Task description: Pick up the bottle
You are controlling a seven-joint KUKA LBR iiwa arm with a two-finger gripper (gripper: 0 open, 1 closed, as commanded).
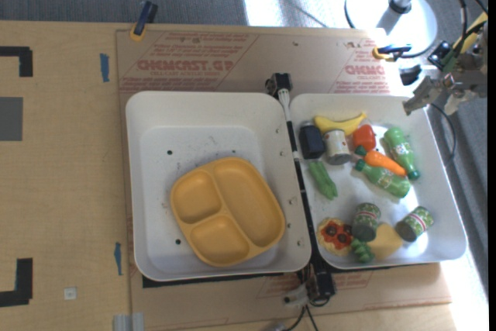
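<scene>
Lying in the right bin, two green bottles flanked a carrot. Red print on the cardboard read "CHEMCAST GP". The claw hovered beyond the bin's far corner; its opening could not be told.

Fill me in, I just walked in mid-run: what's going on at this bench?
A robot arm is meant to pick up a bottle. Its gripper hovers at the upper right edge of the right white bin, holding nothing. Two green plastic bottles lie in that bin among toy food, including an orange carrot and a yellow banana. The left white bin holds a yellow divided plate.
</scene>
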